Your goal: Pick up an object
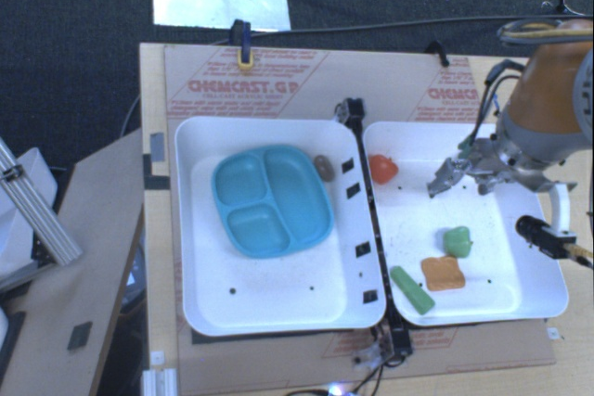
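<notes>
your gripper [461,174] hangs over the far middle of the right bin [538,292], reaching in from the right under the grey arm with its orange band [548,93]. you cannot tell from this angle how the pincer stands, and nothing shows between its tips.

look at the right bin for the pickable things. a red object [382,168] lies at the far left corner, just beside the divider between the bins and a little left of the gripper. nearer to you, a green rounded object [457,242] sits about mid-bin, and an orange block [443,274] lies just near of it, the two almost touching. a green stick [411,289] lies slantwise at the near left of that bin, close to the orange block.

in the left bin [200,292] you have a blue divided plate [272,200] lying flat, with three compartments. a small brownish object [324,168] rests against its far right edge, between the plate and the bin wall.

both bins rest on a board with red lettering [243,88], held by a clamp [242,44] at its far edge.
</notes>
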Controlling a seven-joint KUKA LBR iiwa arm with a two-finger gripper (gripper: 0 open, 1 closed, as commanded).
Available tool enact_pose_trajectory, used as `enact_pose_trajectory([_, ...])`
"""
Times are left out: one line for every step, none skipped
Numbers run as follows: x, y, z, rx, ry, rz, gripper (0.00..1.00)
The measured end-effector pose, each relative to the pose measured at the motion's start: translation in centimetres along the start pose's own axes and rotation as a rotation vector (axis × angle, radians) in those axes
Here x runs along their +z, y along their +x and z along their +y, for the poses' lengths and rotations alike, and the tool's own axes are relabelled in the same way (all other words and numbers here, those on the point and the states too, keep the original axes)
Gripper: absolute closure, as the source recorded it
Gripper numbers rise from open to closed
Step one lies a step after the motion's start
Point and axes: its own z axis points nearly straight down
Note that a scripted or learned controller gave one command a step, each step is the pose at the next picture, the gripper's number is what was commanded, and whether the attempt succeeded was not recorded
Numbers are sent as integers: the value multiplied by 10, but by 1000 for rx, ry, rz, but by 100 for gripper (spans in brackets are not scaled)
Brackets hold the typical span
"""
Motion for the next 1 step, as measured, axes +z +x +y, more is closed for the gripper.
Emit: enact_pose_trajectory([-5, 0, 3, -2, -11, -2, 0])
